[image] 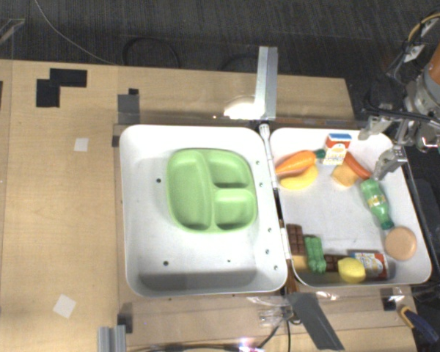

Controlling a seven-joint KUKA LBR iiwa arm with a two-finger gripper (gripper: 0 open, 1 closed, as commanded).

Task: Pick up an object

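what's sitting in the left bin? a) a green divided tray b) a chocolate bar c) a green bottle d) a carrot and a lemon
a, since the green divided tray lies alone in the left bin, while the carrot, green bottle and chocolate bar all lie in the right bin.

A dark grey carpet (169,13) runs along the far side, with a thin pale cable (59,24) trailing across it. The bench (51,218) is light wood, marked with black shapes (59,85) near its far left and small pale squares (81,144). A metal post (267,79) stands at the bench's far edge, with a bright glare (242,110) at its foot.
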